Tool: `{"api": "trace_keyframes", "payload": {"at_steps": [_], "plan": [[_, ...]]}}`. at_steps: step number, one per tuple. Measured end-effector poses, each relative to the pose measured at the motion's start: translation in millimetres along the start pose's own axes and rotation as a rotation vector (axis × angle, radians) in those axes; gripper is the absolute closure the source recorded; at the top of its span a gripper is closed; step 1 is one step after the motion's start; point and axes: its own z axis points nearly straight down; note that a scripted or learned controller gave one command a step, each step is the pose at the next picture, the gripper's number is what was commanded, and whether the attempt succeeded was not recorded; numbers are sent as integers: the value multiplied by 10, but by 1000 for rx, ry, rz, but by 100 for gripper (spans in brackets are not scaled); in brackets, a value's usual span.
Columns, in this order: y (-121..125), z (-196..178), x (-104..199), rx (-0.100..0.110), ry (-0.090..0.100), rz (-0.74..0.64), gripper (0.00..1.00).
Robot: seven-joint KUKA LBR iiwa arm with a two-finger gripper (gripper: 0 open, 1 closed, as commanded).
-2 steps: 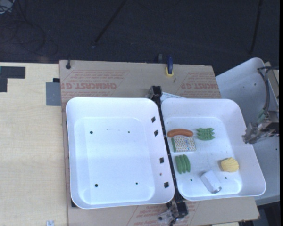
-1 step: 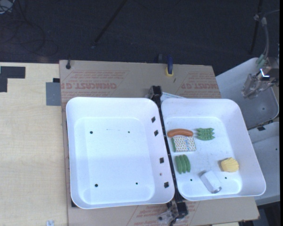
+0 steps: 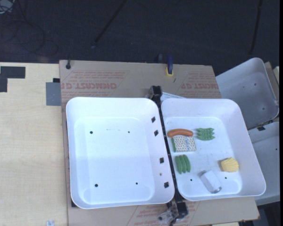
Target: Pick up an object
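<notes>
Your pickable things sit in the right bin (image 3: 245, 126): a sausage (image 3: 179, 133) touching a patterned block (image 3: 184, 144), so a grab there could snag both or slip. The hand's state I cannot tell.

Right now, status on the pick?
Nothing picked yet. Hot dog, pea pods, yellow corn and grey cup all lie in right bin.

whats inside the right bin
In the right bin: an orange sausage touching a speckled block, two green pod pieces, a yellow corn piece and a pale cylinder. Anything under the block is hidden.
</notes>
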Motion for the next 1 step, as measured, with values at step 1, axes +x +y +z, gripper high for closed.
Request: {"api": "trace_keyframes", "payload": {"at_steps": [1], "plan": [[-558,1748,47,20,10,-2,100]]}}
